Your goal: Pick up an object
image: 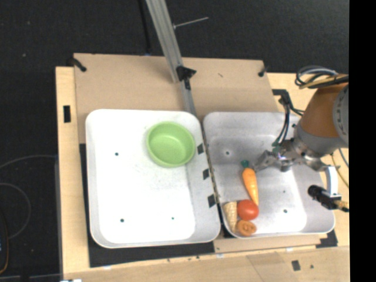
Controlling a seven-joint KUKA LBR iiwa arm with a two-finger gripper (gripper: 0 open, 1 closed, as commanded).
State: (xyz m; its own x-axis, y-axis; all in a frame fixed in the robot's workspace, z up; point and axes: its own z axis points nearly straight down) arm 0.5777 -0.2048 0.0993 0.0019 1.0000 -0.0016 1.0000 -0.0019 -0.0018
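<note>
Carrot (251, 183) is the nearest target, lying lengthwise in the right bin (235, 128) with its green stem end pointing up the bin toward the arm. Just below it sit a red tomato (247, 209), a pale bread-like piece (230, 211) and a small orange-brown item (246, 227), all bunched against the bin's lower left corner. Over in the left bin (106, 175), well apart from all this, a green bowl (171, 144) stands upright and alone.

The arm (320, 119) reaches in from the right, and the jaws (276, 157) hang over the right bin, just beside the carrot's top end. How wide the jaws stand I cannot tell; the wrist hardware masks them, and nothing shows between them.

My read: this is the approach step, nothing lifted yet. The next move calls for a short shift toward the carrot's middle, a turn to straddle its narrow width, then a straight descent. The cluster below is crowded, so a low miss could nudge the tomato.
</note>
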